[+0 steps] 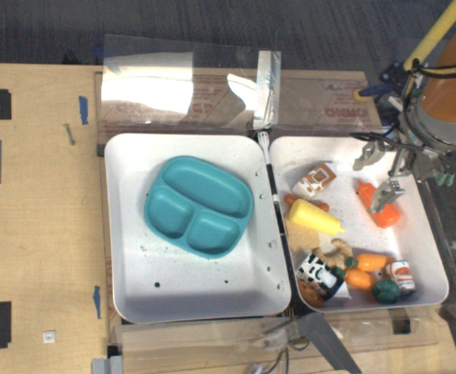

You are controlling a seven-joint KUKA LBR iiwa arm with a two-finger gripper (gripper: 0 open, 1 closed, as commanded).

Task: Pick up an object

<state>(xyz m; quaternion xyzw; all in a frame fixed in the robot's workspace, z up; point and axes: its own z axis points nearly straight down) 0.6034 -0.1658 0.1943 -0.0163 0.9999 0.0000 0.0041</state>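
Note:
My gripper (375, 178) hangs over the far right part of the right bin (430, 232), reaching in from the right. Its two grey fingers stand apart, open, with nothing held between them. An orange-red toy (380, 211) lies on the bin floor just below the nearer fingertip (384, 197); whether they touch I cannot tell. A small brown and white box (316, 179) sits to the gripper's left. Below that lies a yellow toy (315, 216).
The left bin (126, 271) holds a teal divided plate (199, 205). At the right bin's front lie a black and white cow toy (316, 271), a tan piece (338, 248), an orange carrot (365, 263), a red can (401, 274) and a green piece (385, 290).

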